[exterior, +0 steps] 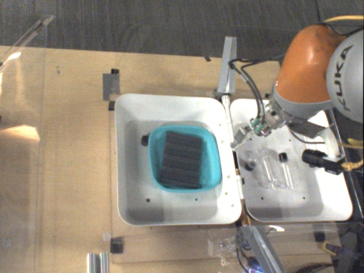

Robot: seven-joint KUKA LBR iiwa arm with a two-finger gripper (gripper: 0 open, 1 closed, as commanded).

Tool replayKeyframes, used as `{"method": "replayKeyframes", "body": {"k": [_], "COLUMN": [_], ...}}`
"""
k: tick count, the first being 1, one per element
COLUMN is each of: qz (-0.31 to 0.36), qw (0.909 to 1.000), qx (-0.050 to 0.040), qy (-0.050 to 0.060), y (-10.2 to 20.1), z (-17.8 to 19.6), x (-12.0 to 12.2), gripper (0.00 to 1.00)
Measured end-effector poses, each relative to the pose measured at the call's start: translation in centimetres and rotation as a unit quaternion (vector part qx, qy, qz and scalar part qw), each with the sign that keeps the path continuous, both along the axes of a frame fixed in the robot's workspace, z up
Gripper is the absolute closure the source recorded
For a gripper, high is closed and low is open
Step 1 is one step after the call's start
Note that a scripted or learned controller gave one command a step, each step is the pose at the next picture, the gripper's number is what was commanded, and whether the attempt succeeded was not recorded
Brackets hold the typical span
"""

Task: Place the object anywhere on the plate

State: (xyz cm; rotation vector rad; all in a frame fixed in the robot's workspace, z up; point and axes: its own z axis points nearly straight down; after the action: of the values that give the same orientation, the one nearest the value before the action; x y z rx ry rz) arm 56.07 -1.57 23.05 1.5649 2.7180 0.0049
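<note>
Orange band (307,61), glossy and rounded, tops my wrist; my jaws hang over the right bin (335,206) (clenched or released, I cannot tell), near clear plastic pieces (276,172). Across in the left bin (128,152), a dark ribbed block (181,159) lies flat on the teal plate (211,152).

Lying flat on the turquoise plate (211,166) in the left bin: a dark grey ribbed block (181,159), rectangular, long side running near to far, slightly tilted, sitting about mid-plate, rim showing all around.
</note>
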Motion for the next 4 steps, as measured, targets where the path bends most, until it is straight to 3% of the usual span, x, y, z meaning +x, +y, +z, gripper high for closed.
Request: {"method": "replayKeyframes", "body": {"k": [1, 2, 3, 4], "qz": [0.001, -0.021, -0.069, -0.058], "qw": [1.0, 0.9998, 0.9976, 0.9983], "qx": [-0.0004, -0.0006, -0.001, -0.0022], "qy": [-0.002, -0.001, -0.003, -0.005], "y": [-3.8, -10.7, -14.9, -18.9], "z": [-0.6, -1.0, 7.5, 20.8], "x": [1.5, -2.3, -2.8, 3.8], "gripper": [0.0, 0.0, 0.0, 0.0]}}
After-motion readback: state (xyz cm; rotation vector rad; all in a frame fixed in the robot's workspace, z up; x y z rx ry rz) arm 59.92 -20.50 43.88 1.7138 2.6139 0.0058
